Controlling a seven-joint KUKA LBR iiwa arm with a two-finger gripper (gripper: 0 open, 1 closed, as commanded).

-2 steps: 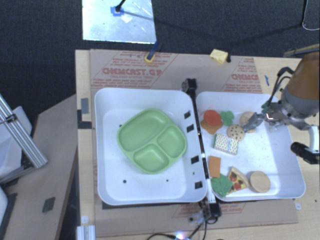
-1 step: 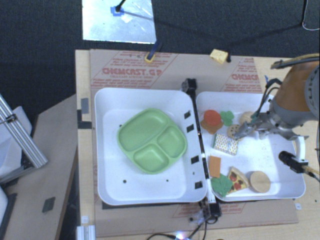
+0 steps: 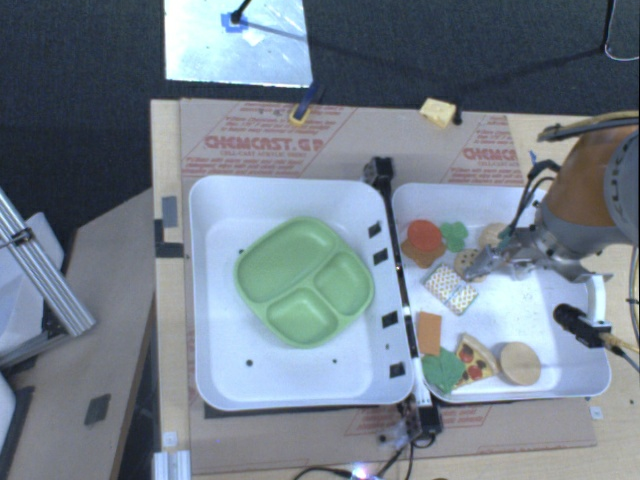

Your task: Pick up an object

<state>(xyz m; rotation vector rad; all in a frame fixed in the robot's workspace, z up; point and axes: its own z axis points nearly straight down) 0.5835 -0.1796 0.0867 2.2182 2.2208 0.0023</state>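
We locate the gripper [image 3: 487, 261] low in the right bin [image 3: 560, 376], its tip just beside a round cookie-like piece [image 3: 467, 262] and above a patterned square packet [image 3: 450, 289]. We cannot tell its opening state. A red round toy [image 3: 424, 238] lies near the divider; a pizza slice [image 3: 476, 358] and a tan disc [image 3: 519, 363] lie along the front wall. The left bin [image 3: 215, 368] holds a green divided plate [image 3: 303, 281].

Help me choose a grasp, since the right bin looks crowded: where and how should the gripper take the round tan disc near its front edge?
Probably by its rim, from straight above. The round tan disc lies flat in the right bin, so its face gives the fingers nothing to close on. Span it front to back: the pizza slice lies close on its left. The gripper is over the items further back.
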